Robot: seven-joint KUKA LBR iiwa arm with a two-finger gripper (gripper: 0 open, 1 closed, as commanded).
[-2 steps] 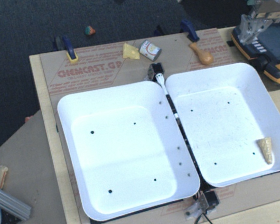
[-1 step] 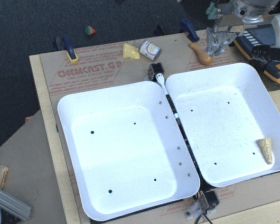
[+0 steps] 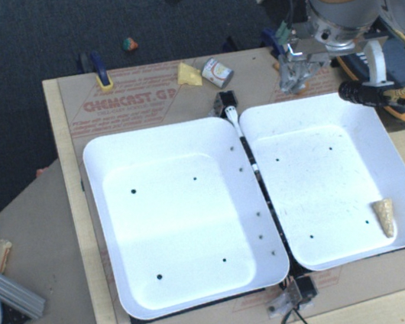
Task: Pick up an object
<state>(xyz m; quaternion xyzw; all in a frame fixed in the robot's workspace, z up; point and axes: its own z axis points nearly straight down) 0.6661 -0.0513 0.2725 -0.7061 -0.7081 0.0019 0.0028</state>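
Note:
A small tan cone-shaped object (image 3: 385,217) lies near the front right corner of the right bin (image 3: 322,183). My gripper (image 3: 295,76) hangs beyond the far edge of that bin, over the brown board, well apart from the cone. Nothing shows between its fingers. The left bin (image 3: 177,216) holds no loose object that I can see.
On the board behind the bins lie a yellow scrap (image 3: 189,74) and a small white-and-grey block (image 3: 216,72). A black clip (image 3: 227,103) sits at the seam between the bins. A blue-and-yellow clamp (image 3: 100,70) grips the board's far left edge.

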